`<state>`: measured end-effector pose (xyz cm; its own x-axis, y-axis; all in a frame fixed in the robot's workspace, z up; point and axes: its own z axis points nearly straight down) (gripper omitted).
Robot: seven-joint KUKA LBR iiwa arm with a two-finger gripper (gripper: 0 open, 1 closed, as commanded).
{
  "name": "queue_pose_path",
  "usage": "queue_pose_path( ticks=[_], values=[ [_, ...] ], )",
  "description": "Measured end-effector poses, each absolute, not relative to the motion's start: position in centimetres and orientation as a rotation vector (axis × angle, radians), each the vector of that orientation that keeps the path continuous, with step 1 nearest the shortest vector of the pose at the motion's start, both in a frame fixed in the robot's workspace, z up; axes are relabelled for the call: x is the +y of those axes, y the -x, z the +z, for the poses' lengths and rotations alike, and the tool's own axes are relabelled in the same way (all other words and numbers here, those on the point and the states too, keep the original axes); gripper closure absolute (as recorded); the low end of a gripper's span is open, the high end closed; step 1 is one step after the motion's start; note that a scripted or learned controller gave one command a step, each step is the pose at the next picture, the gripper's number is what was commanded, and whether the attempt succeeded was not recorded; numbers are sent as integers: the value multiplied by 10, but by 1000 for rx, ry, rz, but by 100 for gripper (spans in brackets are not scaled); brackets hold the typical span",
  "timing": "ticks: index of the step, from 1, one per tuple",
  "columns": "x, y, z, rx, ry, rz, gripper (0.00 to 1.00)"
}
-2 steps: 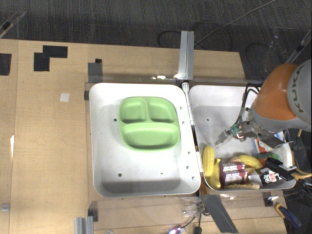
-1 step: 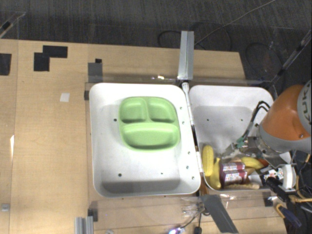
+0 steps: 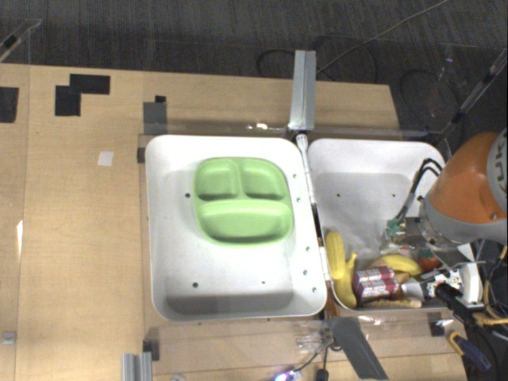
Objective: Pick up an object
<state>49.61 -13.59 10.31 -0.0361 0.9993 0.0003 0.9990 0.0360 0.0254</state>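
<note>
Camera view looks down on a wooden table (image 3: 71,236) carrying two shallow white bins side by side. Lying in the left bin (image 3: 171,284) is a green divided plate (image 3: 242,198), tipped a little, with two small compartments at its far side and one long compartment nearer the camera. In the right bin (image 3: 357,173) the objects are crowded into the near corner: a yellow banana (image 3: 339,267) lies along the wall shared with the left bin, a second banana (image 3: 399,264) lies crosswise just beyond it, and a dark maroon can (image 3: 376,283) rests on its side between and in front of them, touching both. The grey arm with its orange band (image 3: 470,190) reaches in from the right and bends down over that corner. The claw (image 3: 413,240) sits low just above the second banana, but wires and the wrist housing hide it, so I cannot tell whether it is wide, narrow or holding anything.
</note>
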Motion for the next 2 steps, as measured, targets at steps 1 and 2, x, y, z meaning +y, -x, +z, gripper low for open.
queue_pose_path(
  ticks=[1,2],
  values=[
    [-136,-496,103,2249,-2169,29,0],
    [-111,-538,91,2460,-1932,12,0]
  ],
)
